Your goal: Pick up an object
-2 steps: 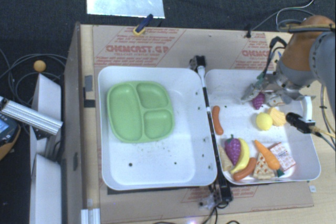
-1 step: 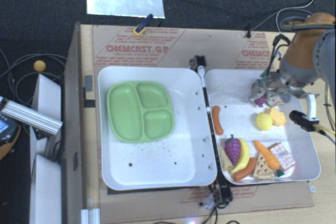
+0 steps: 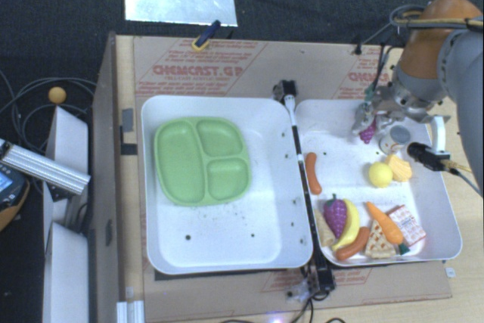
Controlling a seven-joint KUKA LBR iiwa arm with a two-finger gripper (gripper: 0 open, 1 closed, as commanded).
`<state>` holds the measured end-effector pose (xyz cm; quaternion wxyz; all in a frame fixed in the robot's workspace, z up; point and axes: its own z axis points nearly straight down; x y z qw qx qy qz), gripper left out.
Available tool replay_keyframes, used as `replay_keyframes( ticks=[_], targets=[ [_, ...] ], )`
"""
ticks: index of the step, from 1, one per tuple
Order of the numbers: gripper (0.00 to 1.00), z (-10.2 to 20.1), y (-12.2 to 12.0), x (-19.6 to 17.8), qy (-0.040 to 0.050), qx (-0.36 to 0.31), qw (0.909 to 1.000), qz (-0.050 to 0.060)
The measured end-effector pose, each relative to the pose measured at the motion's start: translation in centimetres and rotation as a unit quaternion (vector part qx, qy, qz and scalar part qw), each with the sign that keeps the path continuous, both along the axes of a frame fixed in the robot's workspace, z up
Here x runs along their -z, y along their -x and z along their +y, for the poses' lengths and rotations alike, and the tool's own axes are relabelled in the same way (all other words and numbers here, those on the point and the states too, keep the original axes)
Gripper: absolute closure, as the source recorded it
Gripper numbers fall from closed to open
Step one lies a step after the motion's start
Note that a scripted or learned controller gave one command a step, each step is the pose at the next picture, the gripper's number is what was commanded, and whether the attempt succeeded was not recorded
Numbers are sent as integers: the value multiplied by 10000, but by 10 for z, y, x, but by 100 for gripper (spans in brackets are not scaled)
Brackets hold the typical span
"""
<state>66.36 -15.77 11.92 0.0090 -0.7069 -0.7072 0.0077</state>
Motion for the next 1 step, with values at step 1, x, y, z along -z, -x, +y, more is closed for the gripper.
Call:
replay_keyframes(
  ticks=[1],
  targets=[
    [100,83,0,-67,3,-28,9999,-146]
  ],
)
